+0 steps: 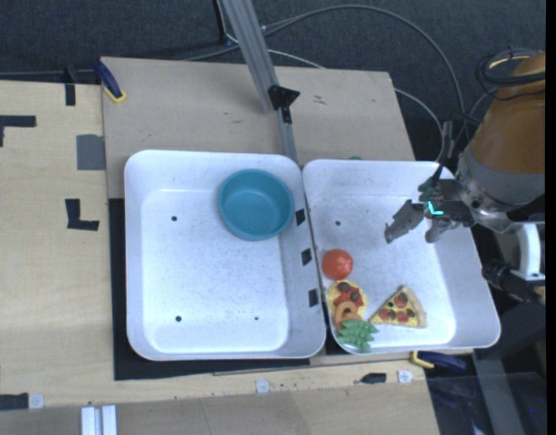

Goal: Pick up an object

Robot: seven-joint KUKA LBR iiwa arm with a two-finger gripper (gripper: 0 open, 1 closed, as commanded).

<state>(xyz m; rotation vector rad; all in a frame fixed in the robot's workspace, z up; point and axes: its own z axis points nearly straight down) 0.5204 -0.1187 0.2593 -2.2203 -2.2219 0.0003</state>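
Wooden surface (215, 98) carries two white bins; over the right bin (369, 198) the gripper (418, 227) hovers, jaws spread and holding nothing (tomato (338, 264) nearby).

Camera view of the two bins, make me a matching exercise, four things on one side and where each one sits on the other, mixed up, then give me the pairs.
Things:
1. blue bowl
2. red tomato
3. pizza slice
4. end effector

Places:
A. front of the right bin, right of the green leafy piece
B. over the right bin's upper right area
C. back of the left bin
D. right bin, near the divider, above the round topped piece

Pairs: 1-C, 2-D, 3-A, 4-B
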